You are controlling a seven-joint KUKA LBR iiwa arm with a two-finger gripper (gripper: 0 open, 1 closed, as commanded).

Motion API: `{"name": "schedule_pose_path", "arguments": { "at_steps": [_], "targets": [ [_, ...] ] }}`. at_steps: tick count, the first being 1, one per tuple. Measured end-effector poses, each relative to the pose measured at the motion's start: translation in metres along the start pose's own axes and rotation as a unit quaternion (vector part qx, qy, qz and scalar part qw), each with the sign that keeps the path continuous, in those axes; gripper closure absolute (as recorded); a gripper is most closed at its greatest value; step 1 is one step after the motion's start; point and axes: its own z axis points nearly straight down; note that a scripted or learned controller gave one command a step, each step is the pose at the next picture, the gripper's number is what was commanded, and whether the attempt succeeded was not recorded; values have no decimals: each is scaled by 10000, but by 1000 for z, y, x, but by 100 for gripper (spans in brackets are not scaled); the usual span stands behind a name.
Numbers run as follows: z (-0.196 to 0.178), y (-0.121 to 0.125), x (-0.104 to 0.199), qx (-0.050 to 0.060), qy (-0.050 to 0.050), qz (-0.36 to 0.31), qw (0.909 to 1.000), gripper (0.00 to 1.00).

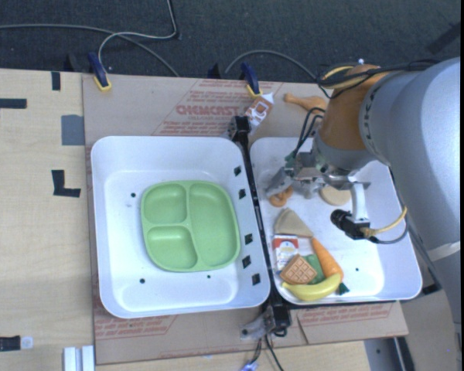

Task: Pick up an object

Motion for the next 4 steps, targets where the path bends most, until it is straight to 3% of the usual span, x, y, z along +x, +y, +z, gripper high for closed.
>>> {"name": "schedule_pose_path", "arguments": {
  "at_steps": [4],
  "targets": [
    [0,11,3,4,12,-2,10000,0]
  ]
}}
